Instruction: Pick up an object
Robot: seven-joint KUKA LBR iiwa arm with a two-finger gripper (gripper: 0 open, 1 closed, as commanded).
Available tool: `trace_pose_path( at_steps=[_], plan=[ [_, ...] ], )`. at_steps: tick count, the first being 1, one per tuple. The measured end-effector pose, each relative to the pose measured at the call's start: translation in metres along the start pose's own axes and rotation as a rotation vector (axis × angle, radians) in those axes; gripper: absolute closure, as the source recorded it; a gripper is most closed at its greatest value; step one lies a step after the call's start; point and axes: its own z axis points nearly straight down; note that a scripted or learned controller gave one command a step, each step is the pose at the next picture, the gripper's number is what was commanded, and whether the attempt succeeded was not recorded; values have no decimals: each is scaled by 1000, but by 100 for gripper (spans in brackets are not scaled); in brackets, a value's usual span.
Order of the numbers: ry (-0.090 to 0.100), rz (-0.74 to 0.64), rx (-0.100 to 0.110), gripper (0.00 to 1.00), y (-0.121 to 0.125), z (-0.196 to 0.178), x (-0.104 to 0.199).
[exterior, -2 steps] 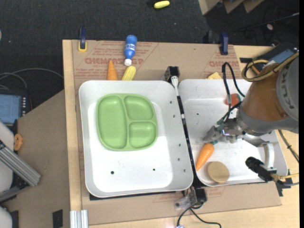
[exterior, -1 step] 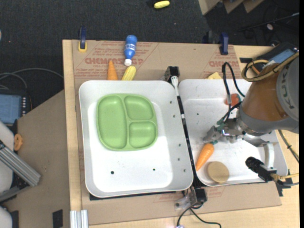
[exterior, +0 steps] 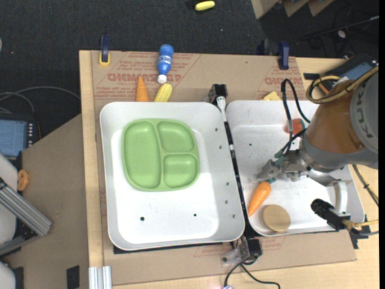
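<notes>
An orange toy carrot (exterior: 258,198) lies tilted in the right bin (exterior: 252,122), near its left wall. A tan round disc (exterior: 277,218) rests just right of the carrot's lower end, by the bin's front rim. A small orange-red piece (exterior: 295,126) sits further back in the same bin. My gripper (exterior: 272,170) hangs low over the bin floor, just above the carrot's upper end, with the grey and orange arm reaching in from the right. Nothing shows between its tips.
The left bin (exterior: 120,218) holds a green divided plate (exterior: 161,154). Behind the bins, on the cardboard, lie a blue and white bottle (exterior: 165,62), a small orange carrot (exterior: 141,90) and a yellow corn piece (exterior: 163,93). A black divider runs between the bins.
</notes>
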Motion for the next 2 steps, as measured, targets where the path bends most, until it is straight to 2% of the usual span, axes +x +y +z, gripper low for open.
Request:
trace_pose_path(
  at_steps=[2],
  plan=[
    [0,0,0,0,0,0,0]
  ],
)
